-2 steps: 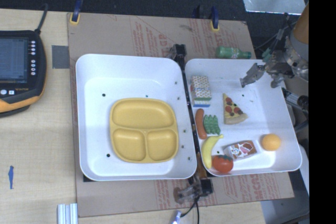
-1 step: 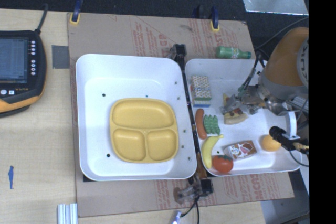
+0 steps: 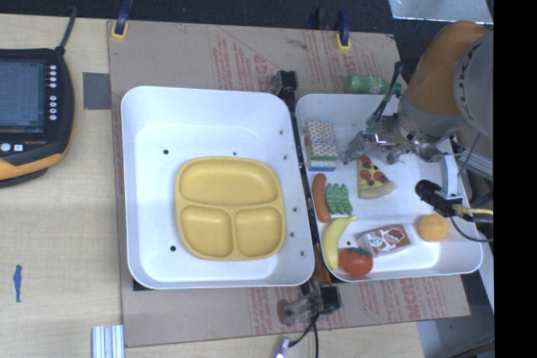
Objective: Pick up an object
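The right bin [image 3: 453,266] holds several toy foods. A pizza slice [image 3: 373,179] lies near its middle. At the bin's left side are a wafer block [image 3: 321,140], a sausage [image 3: 320,197] and a green ridged piece [image 3: 338,199]. Along the front lie a banana [image 3: 334,241], a tomato [image 3: 356,262], a snack packet [image 3: 386,239] and an orange [image 3: 433,227]. My gripper [image 3: 377,143] hangs over the bin's back middle, just behind the pizza slice and right of the wafer block. I see nothing held in it.
The left bin [image 3: 143,180] carries a yellow divided plate [image 3: 229,207]. A green object [image 3: 365,84] lies behind the right bin on the cardboard. A teach pendant [image 3: 29,117] sits at the bench's far left. Clamps [image 3: 287,84] join the bins.
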### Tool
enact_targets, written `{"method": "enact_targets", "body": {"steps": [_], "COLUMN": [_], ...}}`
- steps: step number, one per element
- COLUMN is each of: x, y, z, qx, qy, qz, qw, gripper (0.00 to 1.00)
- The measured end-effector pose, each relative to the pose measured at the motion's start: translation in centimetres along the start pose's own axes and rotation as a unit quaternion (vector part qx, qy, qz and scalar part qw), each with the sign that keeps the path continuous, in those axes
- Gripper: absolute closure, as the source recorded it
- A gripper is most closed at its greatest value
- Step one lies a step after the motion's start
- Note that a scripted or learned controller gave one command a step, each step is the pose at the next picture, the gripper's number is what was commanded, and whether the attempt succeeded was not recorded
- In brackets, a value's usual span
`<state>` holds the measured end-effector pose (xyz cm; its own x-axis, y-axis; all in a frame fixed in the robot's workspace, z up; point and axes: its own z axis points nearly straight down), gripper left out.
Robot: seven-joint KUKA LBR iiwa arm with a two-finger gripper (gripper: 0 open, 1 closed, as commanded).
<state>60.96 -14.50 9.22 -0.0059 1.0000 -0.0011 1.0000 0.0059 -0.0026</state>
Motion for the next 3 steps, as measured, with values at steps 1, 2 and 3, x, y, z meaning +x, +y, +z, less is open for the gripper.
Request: {"method": "enact_targets", "body": {"steps": [1,2,3], "x": [-1.7,2.1,-2.5], "y": [-2.1,-4.5,3.3], "z": [0.1,0.0,0.0], "qx": [0.001,0.001,-0.001], "qy": [0.000,0.000,0.001], "qz": [0.001,0.000,0.001], "qw": [1.0000,1.0000,1.0000], "gripper": [0.00,0.00,0.00]}}
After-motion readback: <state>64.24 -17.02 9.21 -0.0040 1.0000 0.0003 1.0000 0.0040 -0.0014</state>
